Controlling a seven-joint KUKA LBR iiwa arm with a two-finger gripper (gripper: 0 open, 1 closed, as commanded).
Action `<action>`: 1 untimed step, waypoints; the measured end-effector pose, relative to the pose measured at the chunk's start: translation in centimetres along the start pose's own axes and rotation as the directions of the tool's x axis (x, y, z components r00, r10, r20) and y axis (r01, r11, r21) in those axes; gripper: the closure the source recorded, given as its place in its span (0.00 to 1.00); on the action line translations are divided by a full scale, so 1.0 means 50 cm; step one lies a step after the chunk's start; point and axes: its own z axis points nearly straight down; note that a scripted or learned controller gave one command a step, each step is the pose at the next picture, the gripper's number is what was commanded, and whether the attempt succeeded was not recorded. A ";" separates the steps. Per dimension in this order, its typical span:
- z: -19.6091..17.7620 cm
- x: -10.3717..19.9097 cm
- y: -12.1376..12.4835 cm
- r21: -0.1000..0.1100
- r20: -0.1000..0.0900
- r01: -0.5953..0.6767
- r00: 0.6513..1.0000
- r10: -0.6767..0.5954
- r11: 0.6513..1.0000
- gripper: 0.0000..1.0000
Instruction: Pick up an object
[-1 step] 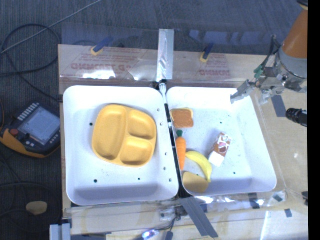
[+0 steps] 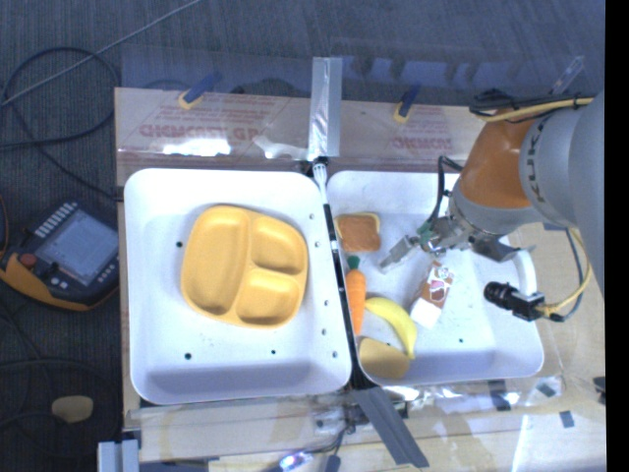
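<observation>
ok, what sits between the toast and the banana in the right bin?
In the camera view, the carrot lies between the toast and the banana, along the right bin's left wall, its lower end close beside the banana.

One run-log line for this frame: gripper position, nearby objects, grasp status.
gripper: over right bin | nearest: small carton, toast | also: carrot, banana | left bin: yellow tray | grasp: none visible
</observation>
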 end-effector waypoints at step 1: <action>0.004 -0.070 -0.106 -0.012 0.010 0.054 0.998 -0.054 0.998 0.00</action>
